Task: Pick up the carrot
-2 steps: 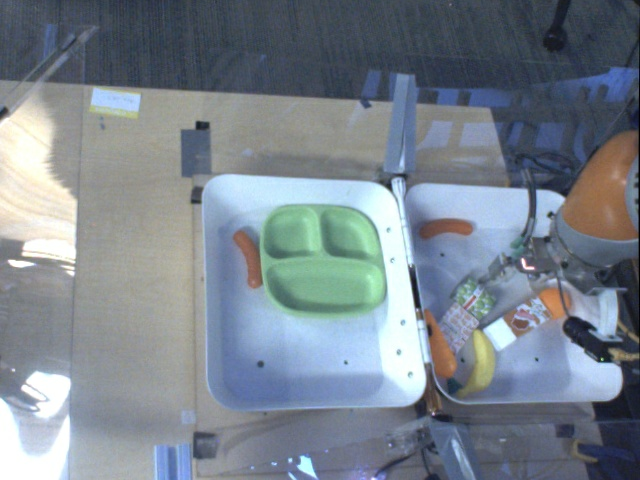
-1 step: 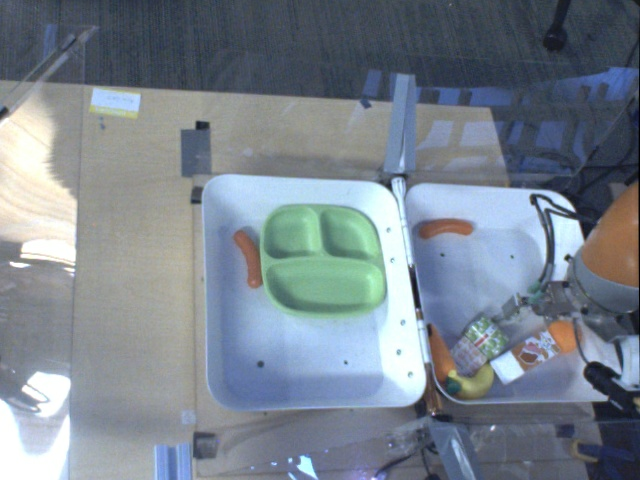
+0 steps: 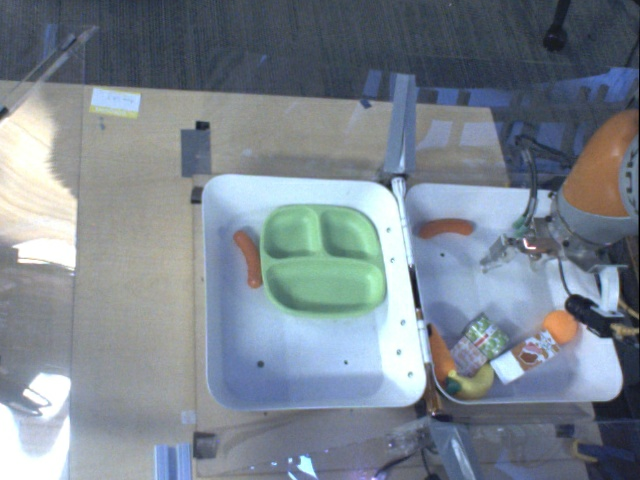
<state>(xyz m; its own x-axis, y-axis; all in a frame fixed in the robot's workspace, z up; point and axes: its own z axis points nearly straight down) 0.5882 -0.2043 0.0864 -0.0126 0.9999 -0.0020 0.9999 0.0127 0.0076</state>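
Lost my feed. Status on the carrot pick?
Gripper over right bin, nothing held. Carrot at bin's left wall, untouched. Banana and packet against it.

Green divided plate [image 3: 324, 260], two sausages [image 3: 248, 258] [image 3: 444, 229], perhaps a banana [image 3: 472, 382]

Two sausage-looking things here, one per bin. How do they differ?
The left sausage lies in the left bin, running near-vertical in the view beside the green divided plate; the right sausage lies in the right bin, running near-horizontal with bare floor around it. The left one looks redder, the right one more orange-brown. Both are slim, slightly curved, alike in size, and lie apart from the gripper.
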